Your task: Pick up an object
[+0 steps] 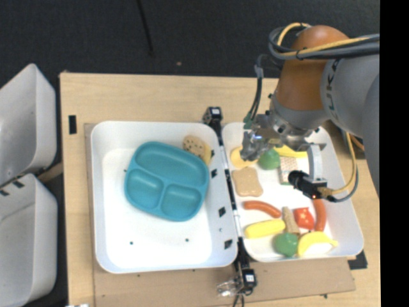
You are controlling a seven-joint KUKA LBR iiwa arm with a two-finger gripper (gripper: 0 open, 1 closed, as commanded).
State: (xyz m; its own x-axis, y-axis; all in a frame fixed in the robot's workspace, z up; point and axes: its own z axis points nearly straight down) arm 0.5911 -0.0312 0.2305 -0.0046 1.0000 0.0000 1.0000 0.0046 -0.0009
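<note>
Left bin: a teal divided plate with a cookie at its upper right edge. Right bin: play food, including a toast slice, a red sausage, a yellow piece and a green piece. I see the gripper low over this bin's upper left corner, just beside a green item. I cannot tell its state, and I see nothing lifted; I judge the pick not yet done.
</note>
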